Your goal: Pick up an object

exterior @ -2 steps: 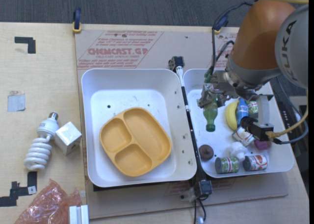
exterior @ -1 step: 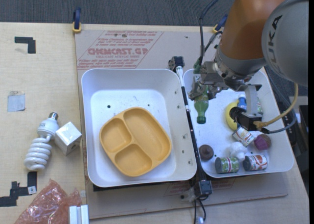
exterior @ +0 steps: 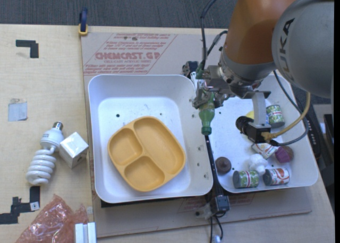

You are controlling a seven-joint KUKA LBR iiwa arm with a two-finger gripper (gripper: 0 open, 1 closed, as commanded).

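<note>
Hiding behind the arm (exterior: 276, 34), the gripper (exterior: 206, 110) (fingers unclear), bin (exterior: 305, 175) part-covered.

Lighting bright, even, from overhead. White bins: left bin (exterior: 98, 130) and right bin (exterior: 303, 167) near clipping, little surface detail on their walls. Shadows soft and short; a faint one under the yellow divided plate (exterior: 146, 152) at its near edge, darker strip below the left bin's near rim. Mild sheen on the arm (exterior: 287, 34), on its orange band and grey shell. Focus sharp on the counter (exterior: 42, 93); the arm, nearest the lens, slightly soft. Small items in the right bin low in resolution.
</note>
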